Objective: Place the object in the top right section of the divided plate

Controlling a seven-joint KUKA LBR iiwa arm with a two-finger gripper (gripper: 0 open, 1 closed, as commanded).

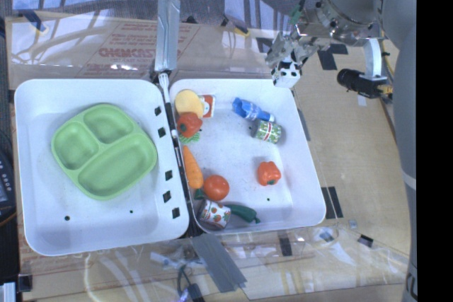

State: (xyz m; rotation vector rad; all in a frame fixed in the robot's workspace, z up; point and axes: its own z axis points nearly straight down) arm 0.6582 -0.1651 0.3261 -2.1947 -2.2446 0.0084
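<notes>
A green divided plate (pixel 104 150) lies in the left bin (pixel 42 223), with two small sections on its far side and one large section nearer me. My gripper (pixel 286 61) hovers over the far right corner of the right bin (pixel 308 194). It is shut on a small white object with black spots (pixel 286 73), which hangs between the fingers just above the bin's rim. The plate is far to the gripper's left, across the divider between the bins.
The right bin holds a yellow fruit (pixel 187 101), a small red-and-white can (pixel 207 106), two tomatoes (pixel 188 124) (pixel 216 187), a carrot (pixel 192 166), a blue bottle (pixel 251 109), a green can (pixel 266 131), a red pepper (pixel 268 172), another can (pixel 212 213) and a green vegetable (pixel 245 213).
</notes>
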